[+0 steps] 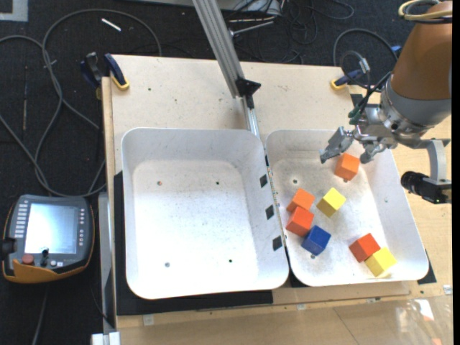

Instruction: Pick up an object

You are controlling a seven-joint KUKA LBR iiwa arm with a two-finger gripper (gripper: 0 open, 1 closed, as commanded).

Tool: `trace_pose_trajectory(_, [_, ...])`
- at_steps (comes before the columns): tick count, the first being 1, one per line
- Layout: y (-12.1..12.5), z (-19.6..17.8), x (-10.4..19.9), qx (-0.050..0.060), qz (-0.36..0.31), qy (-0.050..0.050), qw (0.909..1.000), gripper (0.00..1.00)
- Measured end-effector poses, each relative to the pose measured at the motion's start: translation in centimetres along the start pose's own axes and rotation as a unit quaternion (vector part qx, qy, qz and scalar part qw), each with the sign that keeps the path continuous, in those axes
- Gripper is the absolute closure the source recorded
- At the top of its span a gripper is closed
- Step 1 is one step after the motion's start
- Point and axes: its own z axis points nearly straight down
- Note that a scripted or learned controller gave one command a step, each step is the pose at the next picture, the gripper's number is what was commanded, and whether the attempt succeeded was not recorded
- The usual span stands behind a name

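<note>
My gripper point(351, 152) hangs over the back of the right bin point(410, 221), with its grey fingers spread open wider than a cube. An orange cube point(347, 167) sits just below and between the fingertips, and neither finger visibly touches it. Further forward in the same bin lie another orange cube point(302, 199), a red cube point(300, 221), a yellow cube point(331, 202) and a blue cube point(315, 240). Near the front right corner a red cube point(364, 246) and a yellow cube point(380, 261) sit side by side.
The left bin point(136, 192) stands beside the right one, and their rims meet at a shared edge point(269, 200). A slanted metal bar point(219, 38) comes down to the back of that edge. Clamps sit at the bench's back corners, and a pendant point(47, 234) lies far left.
</note>
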Motion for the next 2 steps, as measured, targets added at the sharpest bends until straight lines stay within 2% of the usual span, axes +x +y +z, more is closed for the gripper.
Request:
trace_pose_trajectory(1, [-2.1,5.6,-6.0,0.003,0.003,-0.001,1.0,0.0])
trace_pose_trajectory(2, [0.1,15.5,-8.5,-0.001,0.002,0.002,1.0,0.0])
